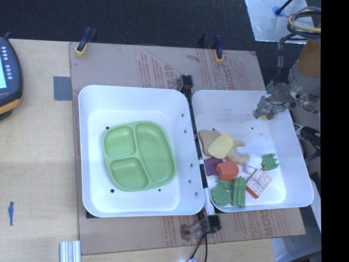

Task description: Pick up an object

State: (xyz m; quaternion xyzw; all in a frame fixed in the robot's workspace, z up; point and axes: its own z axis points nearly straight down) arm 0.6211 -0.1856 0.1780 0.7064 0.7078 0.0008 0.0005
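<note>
The right bin holds a cluster of toy food near its front left: a yellow potato-like piece, a tan slice, a red tomato, a purple piece, green beans, a green waffle-like piece, a small green leafy piece and a red-and-white packet. My gripper hangs over the bin's back right part, well apart from the cluster. Nothing shows between its fingers.
The left bin carries a green divided plate. A black clamp sits where the bins meet at the back. A handheld pendant lies at the far left of the bench. Blue-and-yellow clips hold the cardboard underlay.
</note>
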